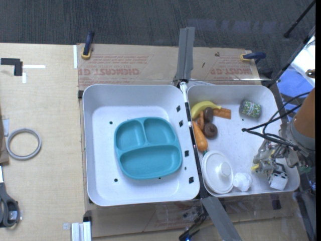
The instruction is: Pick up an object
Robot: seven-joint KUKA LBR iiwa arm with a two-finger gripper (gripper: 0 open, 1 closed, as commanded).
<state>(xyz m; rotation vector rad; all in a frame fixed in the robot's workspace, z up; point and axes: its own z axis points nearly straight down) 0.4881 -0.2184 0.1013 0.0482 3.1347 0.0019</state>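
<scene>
The right bin (261,92) holds a yellow banana (203,107), an orange carrot (200,137), a brown round piece (210,130), a small orange piece (223,113) and a green crumpled object (250,109). Toward the bin's front lie a white bowl (218,171) and a small white lump (243,181). My gripper (270,163) hangs low over the bin's right front corner, to the right of the white lump, with cables tangled around it. Nothing is visibly held in it.
In the left bin (95,134) lies a teal divided plate (148,147). A grey tape ring (21,143) and scissors (7,210) rest on the bench at the left. Clamps (88,44) hold cardboard behind the bins.
</scene>
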